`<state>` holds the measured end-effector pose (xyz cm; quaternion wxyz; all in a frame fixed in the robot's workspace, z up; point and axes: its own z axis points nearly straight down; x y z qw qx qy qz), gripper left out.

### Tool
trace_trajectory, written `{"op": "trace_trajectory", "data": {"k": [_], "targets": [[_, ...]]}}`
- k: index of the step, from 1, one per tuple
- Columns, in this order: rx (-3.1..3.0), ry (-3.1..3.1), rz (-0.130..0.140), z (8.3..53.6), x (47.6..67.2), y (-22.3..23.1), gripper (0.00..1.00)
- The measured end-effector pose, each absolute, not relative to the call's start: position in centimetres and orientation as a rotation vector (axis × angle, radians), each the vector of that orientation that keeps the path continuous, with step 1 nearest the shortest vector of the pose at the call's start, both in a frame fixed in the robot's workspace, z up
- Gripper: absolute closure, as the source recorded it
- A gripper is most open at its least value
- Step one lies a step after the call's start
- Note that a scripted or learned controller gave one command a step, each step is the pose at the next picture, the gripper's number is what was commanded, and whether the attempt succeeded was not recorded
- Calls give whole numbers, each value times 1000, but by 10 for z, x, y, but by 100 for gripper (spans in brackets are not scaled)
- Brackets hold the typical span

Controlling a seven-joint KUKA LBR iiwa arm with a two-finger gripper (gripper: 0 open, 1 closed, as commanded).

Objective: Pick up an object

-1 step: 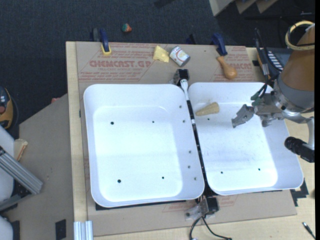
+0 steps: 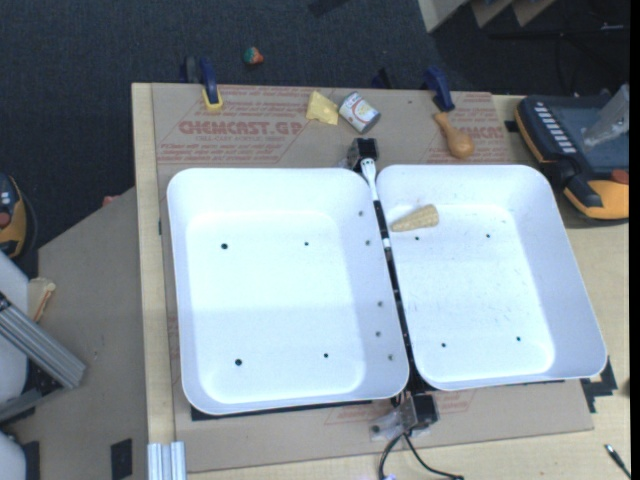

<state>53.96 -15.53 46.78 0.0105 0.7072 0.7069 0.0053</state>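
Note:
A small tan cone-shaped object [image 2: 415, 218] lies in the right bin [image 2: 530, 298], near its upper left corner, close to the divide between the bins. The left bin [image 2: 270, 288] sits beside it with only small dark dots on its floor.
On the board behind the bins lie a yellow wedge [image 2: 322, 109], a small white and silver block [image 2: 359, 112] and a brown wooden-handled piece [image 2: 454, 136]. Blue clamps [image 2: 209, 80] hold the board's far edge. A black and yellow device [image 2: 580, 153] sits at the right. A metal rail [image 2: 40, 343] stands at the left.

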Motion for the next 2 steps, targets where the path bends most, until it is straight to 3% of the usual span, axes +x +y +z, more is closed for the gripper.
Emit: {"op": "trace_trajectory", "data": {"k": [1, 2], "targets": [[2217, 2235, -4, 393, 568, -77, 0], [2210, 2208, 19, 546, 512, -97, 0]]}}
